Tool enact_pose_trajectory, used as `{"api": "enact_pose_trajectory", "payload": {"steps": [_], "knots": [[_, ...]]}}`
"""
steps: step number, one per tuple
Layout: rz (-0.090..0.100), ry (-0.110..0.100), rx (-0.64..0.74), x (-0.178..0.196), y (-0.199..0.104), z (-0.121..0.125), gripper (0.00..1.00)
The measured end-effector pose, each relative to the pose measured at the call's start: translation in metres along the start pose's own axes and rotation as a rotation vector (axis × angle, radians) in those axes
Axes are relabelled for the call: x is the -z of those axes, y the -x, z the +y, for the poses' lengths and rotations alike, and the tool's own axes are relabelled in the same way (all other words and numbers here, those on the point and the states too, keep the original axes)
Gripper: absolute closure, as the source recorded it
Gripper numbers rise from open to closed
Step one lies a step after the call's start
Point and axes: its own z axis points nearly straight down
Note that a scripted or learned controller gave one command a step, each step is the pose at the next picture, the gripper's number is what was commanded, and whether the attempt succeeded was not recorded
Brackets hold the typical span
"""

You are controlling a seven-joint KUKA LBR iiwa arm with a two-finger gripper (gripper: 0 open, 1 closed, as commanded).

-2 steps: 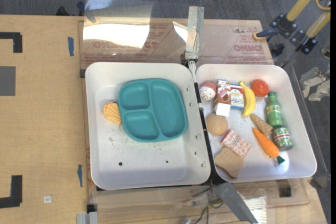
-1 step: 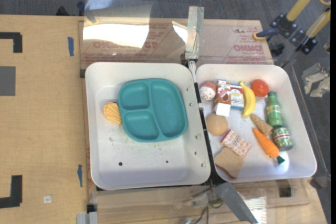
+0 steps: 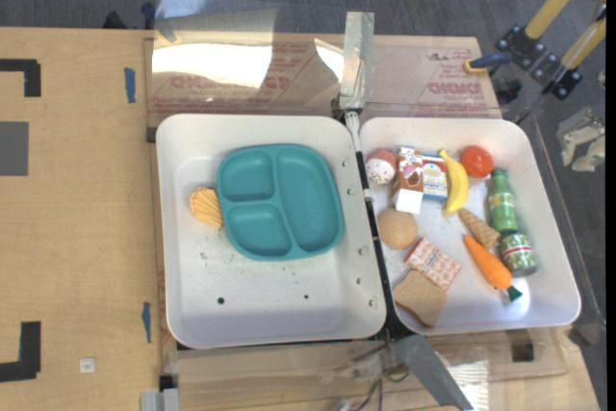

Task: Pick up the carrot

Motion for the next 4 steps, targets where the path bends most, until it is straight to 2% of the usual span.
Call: {"api": "enact_pose_trajectory", "payload": {"steps": [1,2,3,4], "knots": [[-0.005,-0.008,-0.003,0.012,0.001,-0.002,1.0],[0.007,0.022,0.323,0.094,0.055,-0.088,1.0],[0.008,0.039,0.385,-0.055,0.052,-0.014,1.0],[0.006,0.023,0.509,0.047,0.054,-0.086,1.0]]}}
